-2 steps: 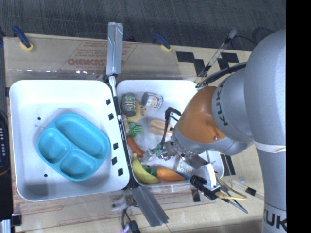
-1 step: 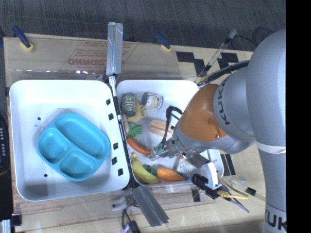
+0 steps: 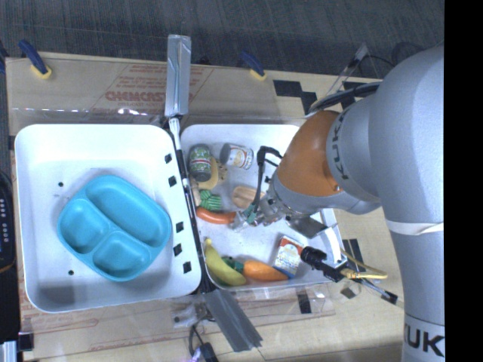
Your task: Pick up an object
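Grey arm overhangs the right bin on the cardboard-topped bench; end effector grip unclear.

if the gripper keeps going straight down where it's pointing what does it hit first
Probably the right bin's floor, just right of the red sausage-like toy. The gripper hangs beside that toy, though depth is hard to judge from this angle.

A blue three-compartment plastic tray lies in the left white bin; the right white bin, just beside it, holds a yellow plastic banana left of an orange plastic carrot.
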Available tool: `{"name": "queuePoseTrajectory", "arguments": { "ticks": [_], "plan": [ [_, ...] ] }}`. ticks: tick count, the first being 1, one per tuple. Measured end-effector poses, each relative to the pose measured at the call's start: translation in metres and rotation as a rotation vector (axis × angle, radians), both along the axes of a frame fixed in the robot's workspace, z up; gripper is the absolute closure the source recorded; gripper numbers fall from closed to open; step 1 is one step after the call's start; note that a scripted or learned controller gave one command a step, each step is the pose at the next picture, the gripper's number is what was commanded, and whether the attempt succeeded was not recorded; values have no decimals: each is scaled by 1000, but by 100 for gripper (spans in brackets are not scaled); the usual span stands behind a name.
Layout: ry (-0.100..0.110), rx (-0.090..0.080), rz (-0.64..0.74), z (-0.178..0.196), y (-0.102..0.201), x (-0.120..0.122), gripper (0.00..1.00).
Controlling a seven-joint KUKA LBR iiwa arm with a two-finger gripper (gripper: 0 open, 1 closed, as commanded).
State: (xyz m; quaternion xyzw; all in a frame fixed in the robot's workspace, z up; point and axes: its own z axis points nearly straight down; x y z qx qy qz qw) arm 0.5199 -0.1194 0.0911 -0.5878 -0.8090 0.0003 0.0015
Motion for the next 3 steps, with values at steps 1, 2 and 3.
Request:
{"name": "queuePoseTrajectory", "arguments": {
  "ticks": [1,2,3],
  "plan": [
    [-2,-1,-534,101,37,51,100],
    [5,-1,-293,8,-30,31,100],
    [1,1,104,2,13,-24,100]
  ]
}}
